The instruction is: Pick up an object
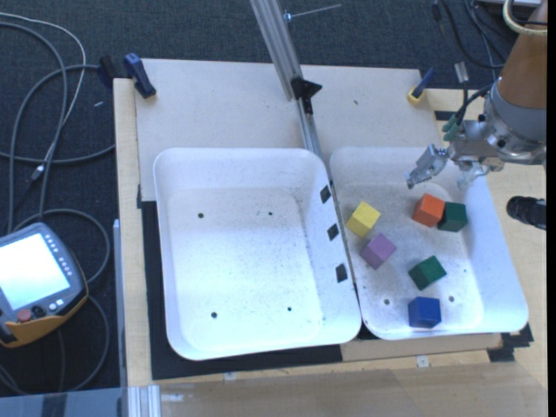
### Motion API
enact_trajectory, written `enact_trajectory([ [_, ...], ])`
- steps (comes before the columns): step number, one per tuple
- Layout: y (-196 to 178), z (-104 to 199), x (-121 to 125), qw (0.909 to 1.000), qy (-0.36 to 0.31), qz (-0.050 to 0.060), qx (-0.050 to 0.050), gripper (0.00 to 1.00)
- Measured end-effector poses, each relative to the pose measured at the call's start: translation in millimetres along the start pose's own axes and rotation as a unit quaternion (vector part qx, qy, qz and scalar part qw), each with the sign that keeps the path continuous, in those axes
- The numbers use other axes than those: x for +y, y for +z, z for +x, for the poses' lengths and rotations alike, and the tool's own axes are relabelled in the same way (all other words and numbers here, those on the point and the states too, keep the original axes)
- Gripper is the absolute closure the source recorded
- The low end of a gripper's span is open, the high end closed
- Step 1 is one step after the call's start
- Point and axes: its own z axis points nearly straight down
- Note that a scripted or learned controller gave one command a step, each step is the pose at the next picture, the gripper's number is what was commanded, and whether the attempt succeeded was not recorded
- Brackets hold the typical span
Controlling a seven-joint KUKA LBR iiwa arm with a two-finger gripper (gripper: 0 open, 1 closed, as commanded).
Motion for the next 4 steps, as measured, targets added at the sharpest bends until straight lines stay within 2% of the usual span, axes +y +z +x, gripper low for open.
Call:
enact_trajectory([
  [1,183,-53,-12,1.0000,0.002,0.004,0.001,0.00],
  [2,177,-57,48,1.0000,-0.001,-0.003,-0.001,0.00],
  [3,178,-66,17,1.0000,0.001,0.001,0.000,0.00],
  [4,177,-11,73,1.0000,-0.003,-0.003,-0.001,0.00],
])
